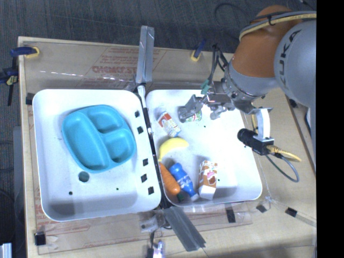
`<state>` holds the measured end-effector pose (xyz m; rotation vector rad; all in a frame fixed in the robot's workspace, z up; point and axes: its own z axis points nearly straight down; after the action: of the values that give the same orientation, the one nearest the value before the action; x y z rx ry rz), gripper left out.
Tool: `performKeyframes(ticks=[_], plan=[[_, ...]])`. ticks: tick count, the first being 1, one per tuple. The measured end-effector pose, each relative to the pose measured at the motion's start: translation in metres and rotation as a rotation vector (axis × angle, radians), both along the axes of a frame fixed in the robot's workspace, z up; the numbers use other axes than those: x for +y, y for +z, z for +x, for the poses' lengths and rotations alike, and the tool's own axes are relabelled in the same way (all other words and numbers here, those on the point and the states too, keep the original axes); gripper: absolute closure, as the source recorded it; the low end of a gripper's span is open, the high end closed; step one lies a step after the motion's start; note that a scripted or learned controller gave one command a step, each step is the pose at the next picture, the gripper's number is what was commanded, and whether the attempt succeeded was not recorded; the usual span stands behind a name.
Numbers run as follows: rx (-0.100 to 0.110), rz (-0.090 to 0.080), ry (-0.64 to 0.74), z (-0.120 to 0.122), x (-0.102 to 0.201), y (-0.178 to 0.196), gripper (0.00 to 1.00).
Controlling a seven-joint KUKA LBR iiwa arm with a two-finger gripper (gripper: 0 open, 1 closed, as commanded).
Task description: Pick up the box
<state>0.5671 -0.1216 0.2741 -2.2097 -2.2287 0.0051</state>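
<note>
While gripper [190, 112] hovers: 2 boxes [207, 179], 1 banana [173, 145].

Probably "KUKA" on the arm [293, 42].

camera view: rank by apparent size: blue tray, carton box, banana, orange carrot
1. blue tray, by far the largest.
2. carton box.
3-4. banana and orange carrot: look alike in size, and the carrot is partly hidden by the blue bottle, so no ranking.
</note>
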Motion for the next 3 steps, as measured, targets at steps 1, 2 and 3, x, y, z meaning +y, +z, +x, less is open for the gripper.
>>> performKeyframes(ticks=[1, 2, 3], plan=[[0.001, -0.001, -0.145, 0.009, 0.01, -0.149, 0.0], [0.0, -0.001, -0.192, 0.06, -0.006, -0.183, 0.0], [0.002, 0.0, -0.187, 0.06, -0.004, -0.173, 1.0]])
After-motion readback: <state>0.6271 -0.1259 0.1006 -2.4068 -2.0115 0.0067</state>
